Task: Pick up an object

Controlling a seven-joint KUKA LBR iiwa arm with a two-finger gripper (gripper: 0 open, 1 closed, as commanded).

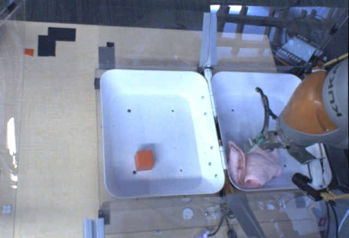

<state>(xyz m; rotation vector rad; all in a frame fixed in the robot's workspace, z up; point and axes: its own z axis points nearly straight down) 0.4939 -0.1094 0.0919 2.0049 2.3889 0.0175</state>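
An orange-red cube (144, 160) lies in the left bin (117, 122), near its front left. A crumpled pink cloth (252, 166) sits in the right bin (240, 95), at its front edge. My gripper (263, 143) hangs low over the right bin, right at the cloth's upper edge, below the arm's orange band. Its fingertips are small and dark against the cloth, and whether they touch the cloth is unclear.
A metal divider (214, 122) runs between the two bins. A thin black cable (265, 106) curves down to the wrist. Black shapes (54, 40) and a small orange square (29, 52) are stuck on the wooden bench at far left.
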